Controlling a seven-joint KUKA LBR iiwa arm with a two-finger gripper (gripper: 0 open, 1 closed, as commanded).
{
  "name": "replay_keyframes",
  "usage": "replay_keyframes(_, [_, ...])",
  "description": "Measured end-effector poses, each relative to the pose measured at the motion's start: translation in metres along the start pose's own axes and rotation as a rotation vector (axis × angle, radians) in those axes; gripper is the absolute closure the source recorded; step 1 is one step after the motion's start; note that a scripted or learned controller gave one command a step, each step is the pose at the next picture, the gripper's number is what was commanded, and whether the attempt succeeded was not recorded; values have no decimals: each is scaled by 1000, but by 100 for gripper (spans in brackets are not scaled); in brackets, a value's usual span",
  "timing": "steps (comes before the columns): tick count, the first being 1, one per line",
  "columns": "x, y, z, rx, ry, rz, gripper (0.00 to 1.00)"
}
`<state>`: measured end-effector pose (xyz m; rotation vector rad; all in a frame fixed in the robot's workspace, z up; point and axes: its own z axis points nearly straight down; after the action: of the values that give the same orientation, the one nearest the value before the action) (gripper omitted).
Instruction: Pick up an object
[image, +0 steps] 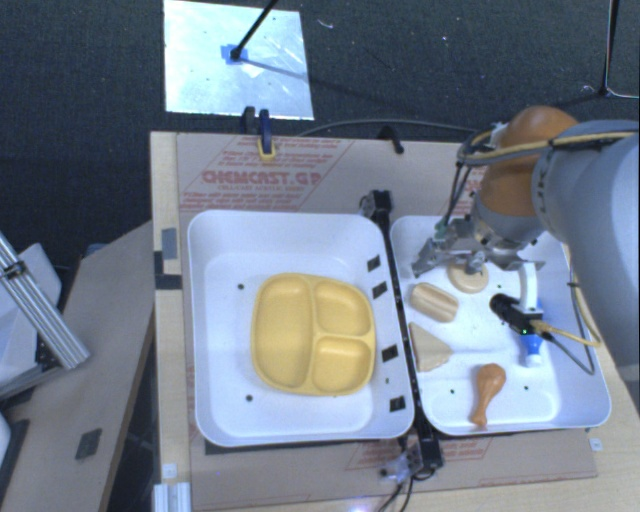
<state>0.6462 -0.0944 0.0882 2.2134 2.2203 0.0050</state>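
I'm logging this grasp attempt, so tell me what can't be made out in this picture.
Camera view:
1. Round tan disc: its upper part is covered by the claw, so contact between them cannot be judged.
2. Right bin: its far right corner is hidden behind the grey arm.
3. Left bin: the floor under the yellow plate is covered.

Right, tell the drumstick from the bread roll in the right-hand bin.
The drumstick is orange-brown, long and thin; the bread roll is pale tan, short and stout. The drumstick lies near the front edge of the right bin, the bread roll further back. Both lie loose in it.
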Motion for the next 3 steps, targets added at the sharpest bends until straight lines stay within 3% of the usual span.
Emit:
replay_keyframes(1, [-2, 3, -15, -11, -5, 1, 100])
replay_keyframes(3, [-1, 9, -114, 0, 2, 1, 100])
